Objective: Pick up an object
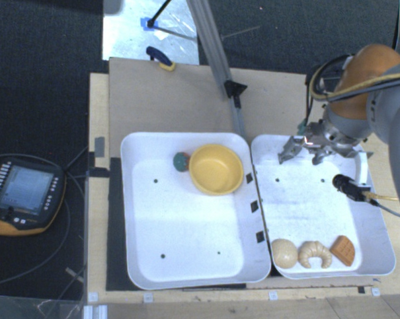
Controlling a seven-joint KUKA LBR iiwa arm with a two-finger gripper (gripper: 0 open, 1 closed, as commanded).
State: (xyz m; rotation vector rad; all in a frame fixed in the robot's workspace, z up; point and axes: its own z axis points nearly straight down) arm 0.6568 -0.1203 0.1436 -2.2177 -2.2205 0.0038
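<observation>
stage: nothing picked yet | my gripper (305, 151): fingers spread, empty, above right bin (376, 226) far end | left: reach croissant (315, 254), grasp, lift

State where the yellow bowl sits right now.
The yellow bowl sits in the left bin, near its far right corner, with a small green ball touching its left side.

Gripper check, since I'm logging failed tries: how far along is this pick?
Nothing looks picked yet. The gripper hangs over the right bin's far end with nothing between its fingers. Bread roll, croissant and waffle piece lie along the near wall. Approach, grasp and lift remain.
</observation>
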